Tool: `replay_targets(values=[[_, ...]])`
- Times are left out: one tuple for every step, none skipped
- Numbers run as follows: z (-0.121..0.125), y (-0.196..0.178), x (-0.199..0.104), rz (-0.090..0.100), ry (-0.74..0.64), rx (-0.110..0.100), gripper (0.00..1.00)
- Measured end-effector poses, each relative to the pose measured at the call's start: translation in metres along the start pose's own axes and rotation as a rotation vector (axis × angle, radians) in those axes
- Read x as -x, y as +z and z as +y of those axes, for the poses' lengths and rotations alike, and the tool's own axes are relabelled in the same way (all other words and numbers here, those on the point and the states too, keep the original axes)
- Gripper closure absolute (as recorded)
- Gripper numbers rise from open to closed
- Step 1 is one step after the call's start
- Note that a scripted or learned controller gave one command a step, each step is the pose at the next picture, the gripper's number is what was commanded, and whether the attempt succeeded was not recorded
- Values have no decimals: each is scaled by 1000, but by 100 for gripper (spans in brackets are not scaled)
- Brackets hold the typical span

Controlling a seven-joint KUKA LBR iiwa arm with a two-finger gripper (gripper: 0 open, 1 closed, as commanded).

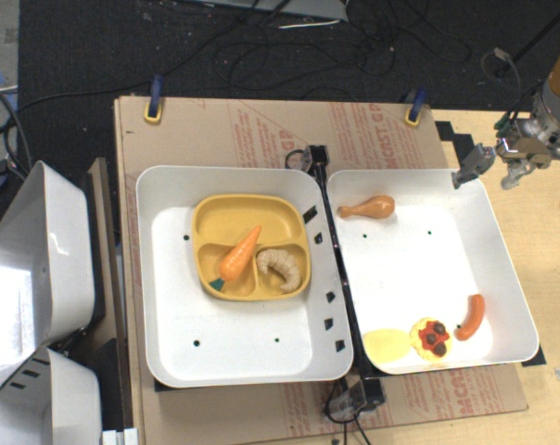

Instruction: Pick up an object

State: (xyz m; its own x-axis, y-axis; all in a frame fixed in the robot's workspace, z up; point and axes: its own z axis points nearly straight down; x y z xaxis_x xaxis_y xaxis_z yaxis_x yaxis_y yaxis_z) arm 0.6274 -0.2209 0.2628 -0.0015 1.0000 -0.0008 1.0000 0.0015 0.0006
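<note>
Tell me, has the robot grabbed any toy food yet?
Not yet. The claw hangs open beside the right bin's top right corner, with nothing between its fingers. The chicken leg, sausage and little pizza lie in that bin. The carrot and shrimp sit on the yellow plate. Reaching down and gripping one is all still left.

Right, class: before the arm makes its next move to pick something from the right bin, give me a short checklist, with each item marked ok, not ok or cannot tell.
1. Pincer free of any object: ok, nothing between its fingers.
2. Pincer above the right bin: not ok, it sits at the bin's far right corner.
3. Chicken drumstick lying apart from other items: ok.
4. Sausage clear of the bin wall: not ok, close to the right wall.
5. Pizza slice graspable: cannot tell, it looks flat.
</note>
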Motion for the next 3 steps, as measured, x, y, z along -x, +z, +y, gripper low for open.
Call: replay_targets(values=[[-1, 63, -6, 2, 0, -5, 0], [-7, 125, -10, 2, 2, -6, 0], [-7, 173, -11, 1, 2, -4, 0]])
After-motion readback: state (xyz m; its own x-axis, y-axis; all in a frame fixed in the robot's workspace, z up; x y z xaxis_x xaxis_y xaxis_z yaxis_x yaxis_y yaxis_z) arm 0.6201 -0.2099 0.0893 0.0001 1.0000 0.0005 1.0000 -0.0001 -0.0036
